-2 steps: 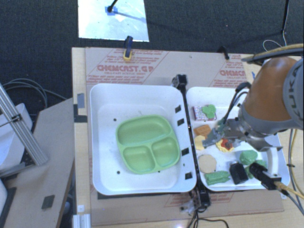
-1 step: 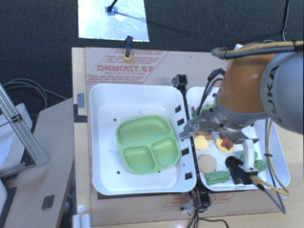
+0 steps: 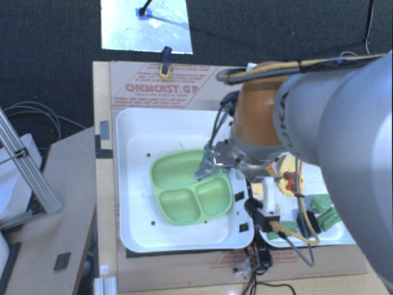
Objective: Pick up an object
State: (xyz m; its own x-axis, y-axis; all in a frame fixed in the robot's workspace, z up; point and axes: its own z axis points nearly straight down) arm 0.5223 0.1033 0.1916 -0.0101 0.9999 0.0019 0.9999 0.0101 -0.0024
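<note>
Because the pincer (image 3: 206, 168) is set low on the right rim of the green divided tray (image 3: 191, 188), in the left bin (image 3: 132, 165) near its right wall, a slip off that thin edge is feared; its opening cannot be told.

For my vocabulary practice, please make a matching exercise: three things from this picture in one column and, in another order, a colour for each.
Things:
1. tray
2. left bin
3. arm band

Colours:
a. orange
b. green
c. white

Pairs: 1-b, 2-c, 3-a
</note>
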